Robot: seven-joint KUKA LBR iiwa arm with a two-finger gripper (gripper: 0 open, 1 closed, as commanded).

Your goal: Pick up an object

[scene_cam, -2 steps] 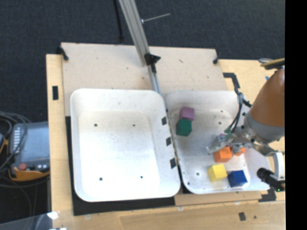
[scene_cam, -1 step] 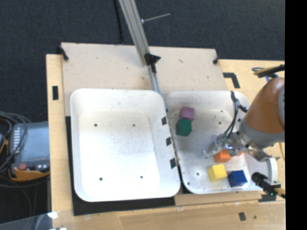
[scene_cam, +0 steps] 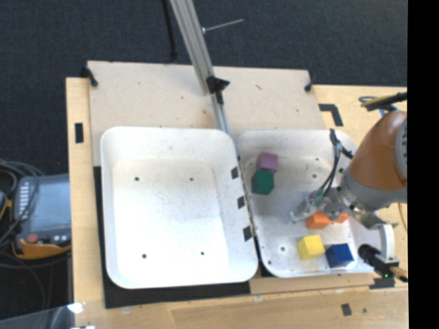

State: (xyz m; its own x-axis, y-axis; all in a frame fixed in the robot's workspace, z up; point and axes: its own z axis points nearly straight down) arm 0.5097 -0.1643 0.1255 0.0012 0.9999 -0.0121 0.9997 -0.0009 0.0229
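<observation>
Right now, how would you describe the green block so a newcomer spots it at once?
Look in the right bin, toward its far left side near the divide. The green block sits there, touching a purple block just behind it. It is the only green thing.

A single fixed camera looks down from above the bench (scene_cam: 192, 307) at a slant; it sits far enough back to take in both white bins, the left bin (scene_cam: 171, 204) and the right bin (scene_cam: 291, 149), plus dark floor (scene_cam: 68, 19) beyond; the arm (scene_cam: 384, 163) enters from the right.
</observation>
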